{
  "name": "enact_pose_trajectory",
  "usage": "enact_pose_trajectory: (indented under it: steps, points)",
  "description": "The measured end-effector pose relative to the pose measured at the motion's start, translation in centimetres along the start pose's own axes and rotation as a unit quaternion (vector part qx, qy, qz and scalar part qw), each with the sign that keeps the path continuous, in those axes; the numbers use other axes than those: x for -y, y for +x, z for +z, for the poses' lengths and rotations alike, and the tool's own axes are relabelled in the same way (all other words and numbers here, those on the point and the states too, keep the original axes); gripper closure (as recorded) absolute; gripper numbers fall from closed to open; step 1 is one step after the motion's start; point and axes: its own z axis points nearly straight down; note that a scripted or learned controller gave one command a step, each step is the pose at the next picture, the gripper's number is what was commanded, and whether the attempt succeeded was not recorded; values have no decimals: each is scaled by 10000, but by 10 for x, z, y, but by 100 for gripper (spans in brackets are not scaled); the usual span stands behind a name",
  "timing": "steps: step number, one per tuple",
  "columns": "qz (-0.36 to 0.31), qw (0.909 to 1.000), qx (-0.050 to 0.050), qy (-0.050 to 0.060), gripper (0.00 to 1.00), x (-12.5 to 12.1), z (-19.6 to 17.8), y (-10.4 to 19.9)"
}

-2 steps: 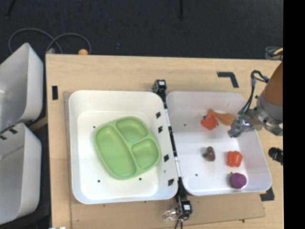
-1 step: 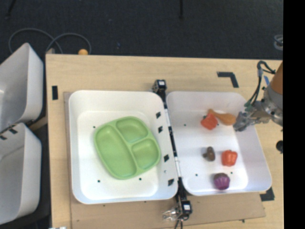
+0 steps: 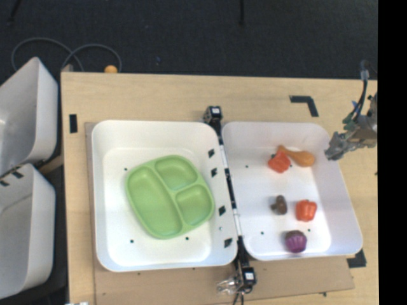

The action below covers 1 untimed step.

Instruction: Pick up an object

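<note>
Toys lie scattered in the right bin (image 3: 331, 189), and you have five to choose from. Take the orange pepper (image 3: 306, 210) as your landmark: it sits in the lower right part of that bin. Just to its left is a small dark brown lump (image 3: 279, 204) — too small for you to name with any certainty. Below the pepper, and slightly left, rests a purple round toy (image 3: 295, 241), near the bin's front wall. Well above the pepper you see a red piece (image 3: 278, 163) touching an orange, carrot-like piece (image 3: 300, 157), which points off to the right.

Your gripper (image 3: 336, 146) hangs up and to the right of the pepper, over the bin's right rim, apart from every toy. Nothing is between its tips, but the view is too coarse there to tell whether they stand apart or together.

Far left of the pepper, the left bin (image 3: 102, 170) holds a green divided plate (image 3: 169, 196) — three compartments, lying flat.
</note>
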Motion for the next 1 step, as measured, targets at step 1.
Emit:
enact_pose_trajectory:
  steps: [1]
  points:
    - [-14,10000,-15,34,100,-16,13,52]
